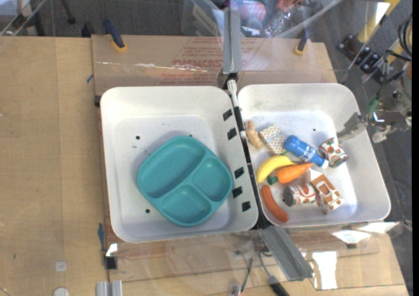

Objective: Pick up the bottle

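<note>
Two white bins (111, 157) on the bench: one teal plate (184, 180), one blue bottle (302, 148); claw (353, 124) state unclear.

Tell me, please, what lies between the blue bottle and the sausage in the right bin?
In the camera view, a banana and a carrot lie between the blue bottle and the sausage.

Even, diffuse light falls from above on the two shallow white plastic bins (171, 99), which read bright and slightly washed out along their rims. The teal three-compartment plastic tray (184, 180) in the left bin casts only a thin, soft shadow on the bin floor beside it. Above the bins, clear plastic sheeting (170, 59) on the brown cardboard shows pale glare. The whole picture is soft and grainy; small objects in the right bin lack fine detail, and the background beyond the bins is darker.
</note>
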{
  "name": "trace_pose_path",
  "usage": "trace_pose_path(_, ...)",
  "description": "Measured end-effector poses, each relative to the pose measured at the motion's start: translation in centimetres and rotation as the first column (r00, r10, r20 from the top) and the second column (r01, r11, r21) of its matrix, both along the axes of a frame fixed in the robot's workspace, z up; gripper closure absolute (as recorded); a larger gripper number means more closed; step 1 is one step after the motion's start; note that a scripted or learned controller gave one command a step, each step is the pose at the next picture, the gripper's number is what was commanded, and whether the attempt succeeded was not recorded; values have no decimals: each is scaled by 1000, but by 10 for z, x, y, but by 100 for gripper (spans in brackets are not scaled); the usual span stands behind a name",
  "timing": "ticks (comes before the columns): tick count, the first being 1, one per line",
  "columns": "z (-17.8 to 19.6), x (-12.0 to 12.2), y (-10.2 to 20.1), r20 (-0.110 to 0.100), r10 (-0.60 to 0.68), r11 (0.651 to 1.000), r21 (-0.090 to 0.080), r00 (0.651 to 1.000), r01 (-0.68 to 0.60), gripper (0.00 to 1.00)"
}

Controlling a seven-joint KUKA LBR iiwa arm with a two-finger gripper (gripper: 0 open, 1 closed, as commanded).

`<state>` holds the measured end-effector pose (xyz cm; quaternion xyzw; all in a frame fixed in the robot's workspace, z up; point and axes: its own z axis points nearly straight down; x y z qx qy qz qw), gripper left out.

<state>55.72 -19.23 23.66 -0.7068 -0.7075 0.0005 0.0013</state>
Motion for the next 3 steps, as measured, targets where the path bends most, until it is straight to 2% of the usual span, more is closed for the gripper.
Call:
trace_pose_path(1,-142,57,17,5,46,999,-2,999,-46,0)
trace_pose_path(2,-147,57,97,13,89,996,-3,996,-89,0)
trace_pose_path(3,-136,58,95,17,87,996,-6,996,-86,100)
